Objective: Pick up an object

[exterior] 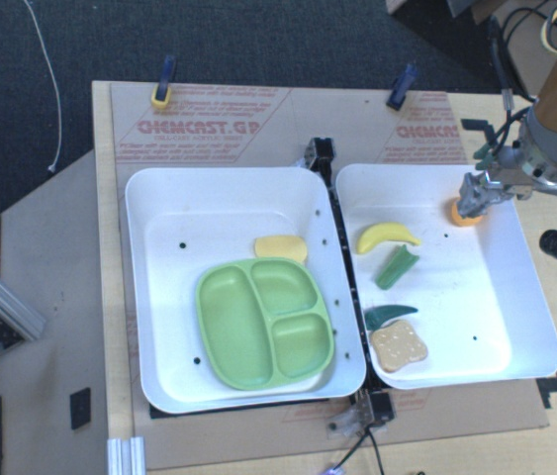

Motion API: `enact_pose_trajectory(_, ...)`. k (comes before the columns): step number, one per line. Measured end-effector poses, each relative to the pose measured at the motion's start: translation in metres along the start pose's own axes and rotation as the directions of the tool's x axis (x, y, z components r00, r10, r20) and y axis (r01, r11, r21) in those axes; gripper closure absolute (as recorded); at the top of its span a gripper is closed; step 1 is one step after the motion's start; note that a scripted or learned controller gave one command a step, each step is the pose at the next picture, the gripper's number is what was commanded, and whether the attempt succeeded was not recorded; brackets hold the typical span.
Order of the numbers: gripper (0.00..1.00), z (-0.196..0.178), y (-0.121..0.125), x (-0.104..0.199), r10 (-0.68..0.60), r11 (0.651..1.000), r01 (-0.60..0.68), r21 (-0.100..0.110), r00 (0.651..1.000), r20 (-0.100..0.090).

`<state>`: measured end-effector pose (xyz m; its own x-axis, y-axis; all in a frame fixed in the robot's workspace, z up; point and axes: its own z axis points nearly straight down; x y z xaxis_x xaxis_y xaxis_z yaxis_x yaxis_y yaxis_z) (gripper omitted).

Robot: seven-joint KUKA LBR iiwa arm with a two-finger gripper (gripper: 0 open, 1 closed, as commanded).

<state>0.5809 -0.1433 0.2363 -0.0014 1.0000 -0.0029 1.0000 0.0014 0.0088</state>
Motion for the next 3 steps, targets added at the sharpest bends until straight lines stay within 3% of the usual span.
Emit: enact_pose_trajectory(3, 1.0, 0.01, 0.039, 0.163, -0.005, 1.0, 0.005, 0.006, 1.0, -0.004)
